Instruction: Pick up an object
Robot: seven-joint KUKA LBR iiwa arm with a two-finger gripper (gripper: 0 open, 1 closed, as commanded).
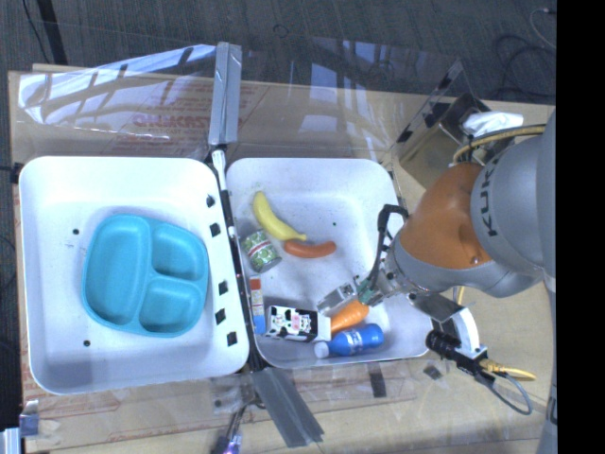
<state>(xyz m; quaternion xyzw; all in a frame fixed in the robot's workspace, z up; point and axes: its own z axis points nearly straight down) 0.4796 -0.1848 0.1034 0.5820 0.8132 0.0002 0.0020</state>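
Orange carrot (349, 314) lies in the right bin (312, 173), touching the gripper (346, 296), which sits low over it beside a blue bottle (354, 340) and milk carton (291, 323). Whether the pincer is apart or clamped cannot be told. Nothing is seen lifted; grasp and raise appear still to come. Banana (271, 219) and sausage (309, 248) lie apart.

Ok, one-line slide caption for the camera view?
Tool low over the carrot in the right bin; blue tray in the left.

Bench (123, 121) bearing two bins (47, 282)
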